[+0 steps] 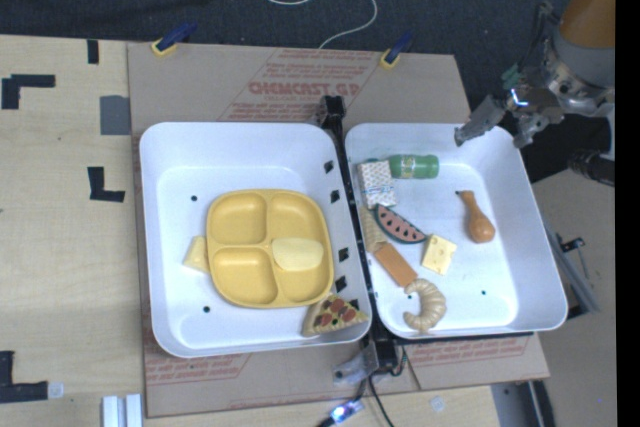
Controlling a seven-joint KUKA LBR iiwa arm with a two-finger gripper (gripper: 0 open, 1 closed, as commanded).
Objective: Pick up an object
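Note:
My gripper [497, 129] hangs over the far right corner of the right bin [520, 305], open, with nothing between its fingers. In that bin lie a green bottle [415, 166], a silver wrapper [377, 183], a watermelon slice [400, 225], a brown drumstick [477, 215], a cheese wedge [438, 254], a sausage [395, 264] and a croissant [425, 305]. The drumstick is the closest item to the gripper, lying below it in the view.
The left bin [170, 165] holds a yellow divided plate [262, 215] with a pale yellow piece [298, 253] in one compartment. A yellow wedge [195, 255] lies left of the plate and a pizza slice [335, 315] at the bin's near right corner.

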